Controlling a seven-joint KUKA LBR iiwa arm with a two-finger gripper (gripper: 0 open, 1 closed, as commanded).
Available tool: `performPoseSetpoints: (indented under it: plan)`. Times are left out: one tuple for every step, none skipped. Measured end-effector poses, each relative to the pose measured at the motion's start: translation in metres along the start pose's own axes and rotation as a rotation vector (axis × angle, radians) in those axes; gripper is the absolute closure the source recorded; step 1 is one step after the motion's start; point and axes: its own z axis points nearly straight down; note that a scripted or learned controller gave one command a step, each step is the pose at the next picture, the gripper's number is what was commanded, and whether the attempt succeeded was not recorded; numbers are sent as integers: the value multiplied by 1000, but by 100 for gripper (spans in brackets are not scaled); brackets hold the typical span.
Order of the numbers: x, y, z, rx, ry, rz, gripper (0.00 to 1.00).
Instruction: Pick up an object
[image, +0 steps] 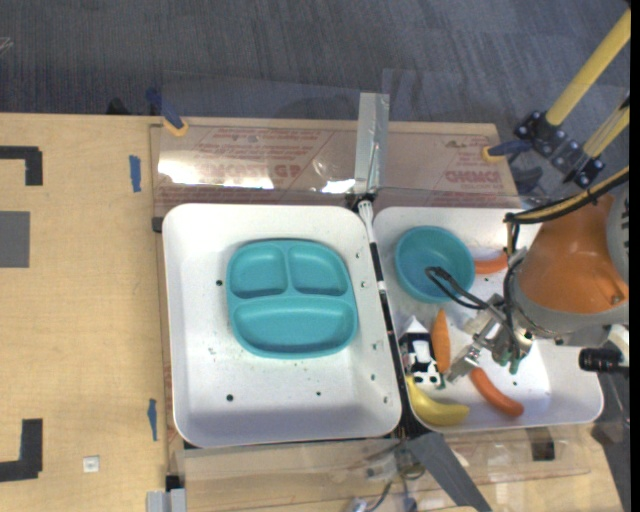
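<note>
Banana (438, 408) at the bottom edge of the right bin (575, 405), low in the frame, lying flat and untouched. Just right of it, an orange sausage-like piece (497, 393) resting on the bin floor. A little higher, a small black-and-white toy (421, 362) beside the divider, and an orange carrot (441, 339) standing slantwise next to it. Nothing lifted yet, by the look of things: every item down in the bin, so grasp and lift both left to do. Gripper (470, 358) low among these pieces, lower right of the frame, tips near the carrot and above the sausage-like piece; fingers hard to read, open or closed cannot tell, nothing visibly between them. Above it, the grey wrist and orange band (570, 270) leaning in from the right edge. Farther up, a teal bowl (433, 262) at the bin's top left. Left bin (190, 400) holding a teal divided plate (292, 298), mid-frame.
</note>
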Motion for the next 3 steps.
performPoseSetpoints:
  plan:
    - [5, -18, 12, -3, 15, 99, 0]
    - [14, -9, 12, 2, 14, 174, 0]
    - [14, -10, 12, 0, 19, 234, 0]
